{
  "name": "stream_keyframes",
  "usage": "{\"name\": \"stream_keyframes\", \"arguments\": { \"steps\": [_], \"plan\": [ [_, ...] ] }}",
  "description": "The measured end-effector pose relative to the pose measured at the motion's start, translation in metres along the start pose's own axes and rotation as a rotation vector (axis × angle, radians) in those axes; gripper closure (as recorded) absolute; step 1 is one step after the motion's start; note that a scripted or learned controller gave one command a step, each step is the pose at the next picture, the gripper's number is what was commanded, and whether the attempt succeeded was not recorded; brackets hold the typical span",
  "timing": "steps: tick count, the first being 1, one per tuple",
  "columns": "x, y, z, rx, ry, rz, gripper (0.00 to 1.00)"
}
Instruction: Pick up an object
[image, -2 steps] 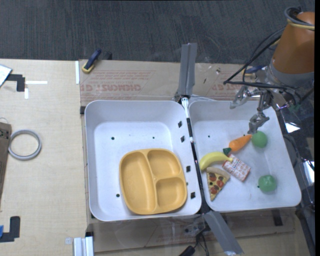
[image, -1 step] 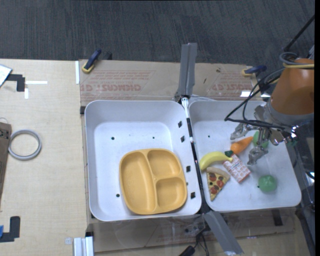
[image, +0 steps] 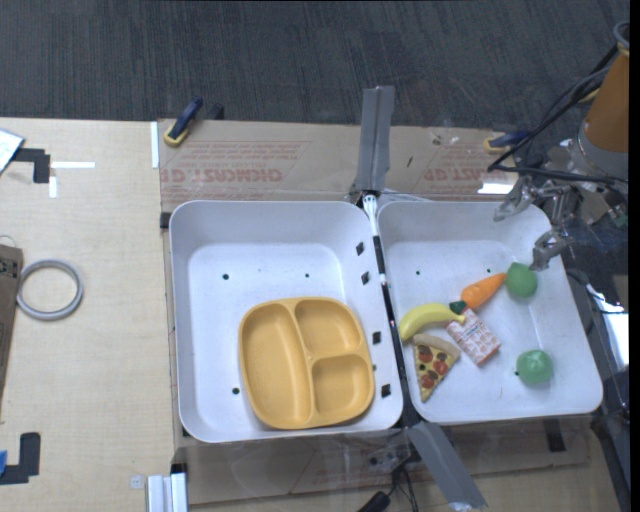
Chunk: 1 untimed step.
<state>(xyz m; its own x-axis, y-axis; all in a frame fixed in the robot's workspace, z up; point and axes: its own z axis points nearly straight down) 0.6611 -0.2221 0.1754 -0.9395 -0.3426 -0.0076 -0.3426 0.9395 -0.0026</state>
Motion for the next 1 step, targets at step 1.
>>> {"name": "stream_keyframes", "arguments": {
  "steps": [1],
  "plan": [
    [-0.0076,0.0237,0.0144,-0.004,0.003,-0.284,0.0]
  ]
}}
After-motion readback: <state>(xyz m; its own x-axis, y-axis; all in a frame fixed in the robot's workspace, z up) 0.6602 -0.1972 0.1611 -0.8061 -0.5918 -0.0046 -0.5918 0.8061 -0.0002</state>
